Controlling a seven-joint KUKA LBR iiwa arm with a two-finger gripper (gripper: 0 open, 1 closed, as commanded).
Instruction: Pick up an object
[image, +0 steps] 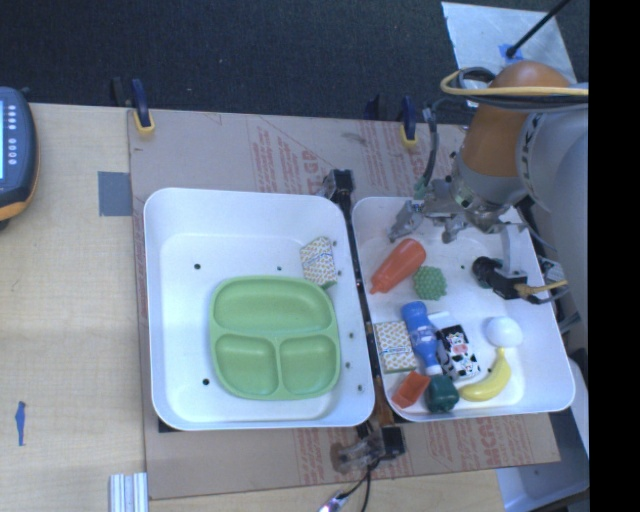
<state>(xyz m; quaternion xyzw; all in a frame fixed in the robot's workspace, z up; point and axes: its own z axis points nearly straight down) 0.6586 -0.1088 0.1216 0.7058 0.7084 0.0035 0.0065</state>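
Several small things crowd the right bin (560, 385), so I hang my pincer (437, 212) over its far edge, just beside the orange carrot (398, 265), the nearest candidate, though whether it is spread or closed I cannot tell.

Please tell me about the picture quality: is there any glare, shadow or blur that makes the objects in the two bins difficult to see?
In the camera view the light is bright and even; the white bins look nearly overexposed, so the white egg almost blends into its bin. Shadows are soft and short. The green tray is fairly sharp, while the gripper looks soft and grainy.
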